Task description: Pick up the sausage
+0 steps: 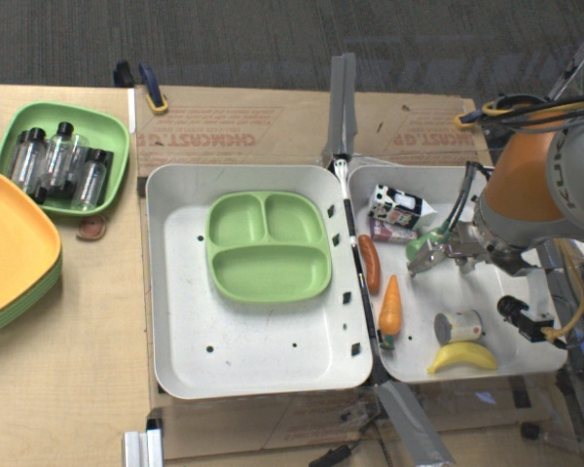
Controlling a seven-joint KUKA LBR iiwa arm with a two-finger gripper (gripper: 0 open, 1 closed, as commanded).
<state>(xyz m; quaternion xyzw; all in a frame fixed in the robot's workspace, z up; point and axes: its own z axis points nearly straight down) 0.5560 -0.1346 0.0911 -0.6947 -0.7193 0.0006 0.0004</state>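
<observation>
The sausage (370,263) is a reddish-brown link lying lengthwise along the left wall of the right bin (526,356). My gripper (420,254) hangs low over the middle of that bin, a short way to the right of the sausage and apart from it. The grey arm with its orange band (526,183) reaches in from the right. Nothing is visibly held.
An orange carrot (390,305) lies just below the sausage. A black-and-white box (396,210) sits at the bin's back, with a small can (459,326) and a banana (462,358) at its front. The left bin (175,339) holds a green divided plate (270,244).
</observation>
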